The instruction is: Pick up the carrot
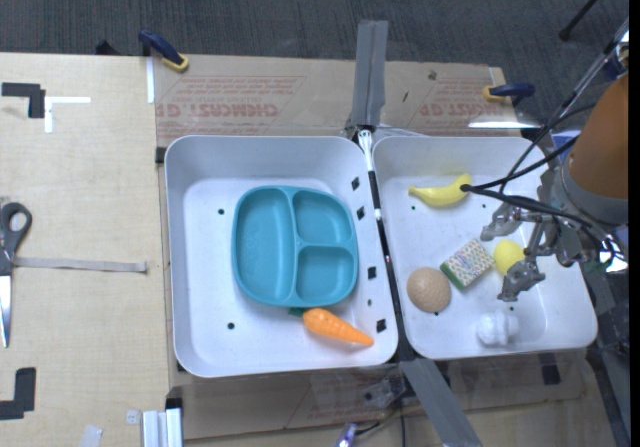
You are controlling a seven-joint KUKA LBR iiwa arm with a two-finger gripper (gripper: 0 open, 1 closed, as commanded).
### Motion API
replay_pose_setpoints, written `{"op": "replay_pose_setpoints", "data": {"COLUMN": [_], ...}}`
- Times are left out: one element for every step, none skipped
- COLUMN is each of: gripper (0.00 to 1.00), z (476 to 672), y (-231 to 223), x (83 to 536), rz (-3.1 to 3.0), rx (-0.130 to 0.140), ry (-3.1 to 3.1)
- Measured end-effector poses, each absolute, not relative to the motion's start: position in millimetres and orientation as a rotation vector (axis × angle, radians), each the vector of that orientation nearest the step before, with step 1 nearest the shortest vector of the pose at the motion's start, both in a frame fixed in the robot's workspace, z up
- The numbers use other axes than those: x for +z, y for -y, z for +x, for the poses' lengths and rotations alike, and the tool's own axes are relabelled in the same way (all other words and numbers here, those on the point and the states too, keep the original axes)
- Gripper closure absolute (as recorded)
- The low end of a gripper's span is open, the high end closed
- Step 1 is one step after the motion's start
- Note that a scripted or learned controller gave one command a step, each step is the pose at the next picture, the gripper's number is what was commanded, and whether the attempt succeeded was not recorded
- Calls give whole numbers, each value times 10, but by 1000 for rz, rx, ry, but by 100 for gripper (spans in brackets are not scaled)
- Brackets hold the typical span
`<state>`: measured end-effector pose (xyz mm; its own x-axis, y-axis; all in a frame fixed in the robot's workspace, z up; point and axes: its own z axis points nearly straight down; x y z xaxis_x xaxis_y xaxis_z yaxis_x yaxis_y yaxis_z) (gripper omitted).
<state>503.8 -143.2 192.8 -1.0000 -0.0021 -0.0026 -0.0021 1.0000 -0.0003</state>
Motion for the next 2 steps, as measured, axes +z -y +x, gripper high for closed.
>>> {"op": "replay_pose_setpoints", "data": {"gripper": [0,0], "z": [4843,4851], "y": [1285,1154], "x": [984,994], "rz": [334,-370], "rx": [-2,-15], "ry": [-3107,-3097]}}
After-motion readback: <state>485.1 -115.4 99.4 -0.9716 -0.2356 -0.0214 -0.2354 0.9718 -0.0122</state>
